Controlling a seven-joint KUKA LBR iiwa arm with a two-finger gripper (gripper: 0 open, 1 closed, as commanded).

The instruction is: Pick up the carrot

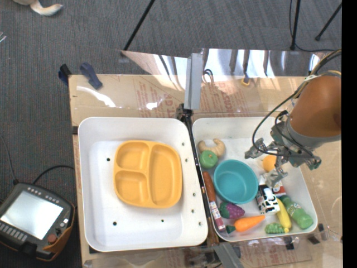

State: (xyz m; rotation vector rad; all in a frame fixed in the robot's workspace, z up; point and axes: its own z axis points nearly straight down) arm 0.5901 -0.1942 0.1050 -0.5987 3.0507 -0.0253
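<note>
The carrot, orange with a green top, lies near the front edge of the right bin, beside purple grapes. My gripper hangs over the right side of that bin, above an orange fruit and just right of a teal bowl. It stands well back from the carrot, with the bowl and a black-and-white carton between them. Nothing shows between its fingers.
The right bin also holds a croissant, a green apple, a red sausage-like stick, a banana and green pieces. A yellow divided plate lies in the left bin.
</note>
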